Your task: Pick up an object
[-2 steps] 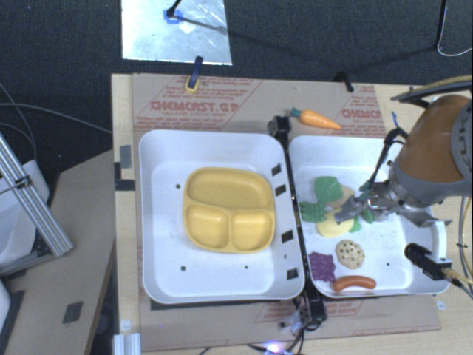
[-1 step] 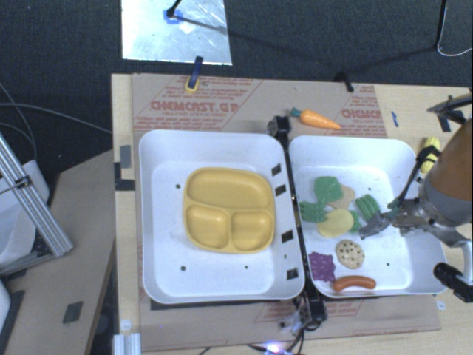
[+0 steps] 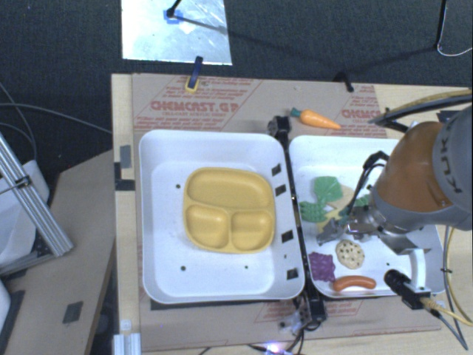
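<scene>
In the camera view, two shallow white bins stand side by side on the cardboard-covered worktop [image 3: 244,98]. The left white bin [image 3: 159,198] holds a yellow plastic plate with three compartments [image 3: 227,209], lying in the middle, probably as a place for sorted things. The right white bin [image 3: 310,150] holds the small toy foods: a green leafy plastic piece [image 3: 324,192], a round beige cookie with dark dots [image 3: 349,254], a purple bunch of plastic grapes [image 3: 321,265] and a red-orange sausage [image 3: 354,282] near the front edge of this bin. An orange plastic carrot [image 3: 316,119] lies outside, on the worktop behind the right bin.

The end effector [image 3: 334,231] hangs low over the right bin, just beside the cookie and the green piece. I cannot tell its state from here. It seems placed to reach one of these foods; nothing looks held.
</scene>
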`<action>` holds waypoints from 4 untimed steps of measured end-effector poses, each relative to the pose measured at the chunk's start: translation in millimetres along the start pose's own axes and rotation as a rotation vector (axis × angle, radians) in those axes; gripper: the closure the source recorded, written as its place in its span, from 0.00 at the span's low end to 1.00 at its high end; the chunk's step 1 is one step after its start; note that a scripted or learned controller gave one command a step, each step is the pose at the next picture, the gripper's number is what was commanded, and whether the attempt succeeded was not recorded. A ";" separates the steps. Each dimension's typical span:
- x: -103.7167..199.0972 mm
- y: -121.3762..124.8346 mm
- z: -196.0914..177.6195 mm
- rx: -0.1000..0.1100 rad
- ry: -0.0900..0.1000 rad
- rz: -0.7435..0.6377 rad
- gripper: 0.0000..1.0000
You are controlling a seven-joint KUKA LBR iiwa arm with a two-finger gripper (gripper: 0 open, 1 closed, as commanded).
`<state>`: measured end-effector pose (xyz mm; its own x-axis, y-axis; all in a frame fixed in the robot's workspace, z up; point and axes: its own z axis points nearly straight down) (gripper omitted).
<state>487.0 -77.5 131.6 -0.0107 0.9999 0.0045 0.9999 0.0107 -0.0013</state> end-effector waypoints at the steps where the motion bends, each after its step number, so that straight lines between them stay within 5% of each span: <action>1: 135.0 22.7 -106.2 -0.014 0.003 -0.010 0.00; 2: 218.7 61.4 -46.6 -0.001 -0.001 -0.002 0.00; 3: 207.6 1.9 -236.0 -0.017 0.003 0.004 0.00; 4: 207.9 3.0 -237.7 -0.006 -0.003 -0.001 1.00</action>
<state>488.1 129.3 370.2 -0.0114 0.9999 0.0013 0.9999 0.0114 0.0050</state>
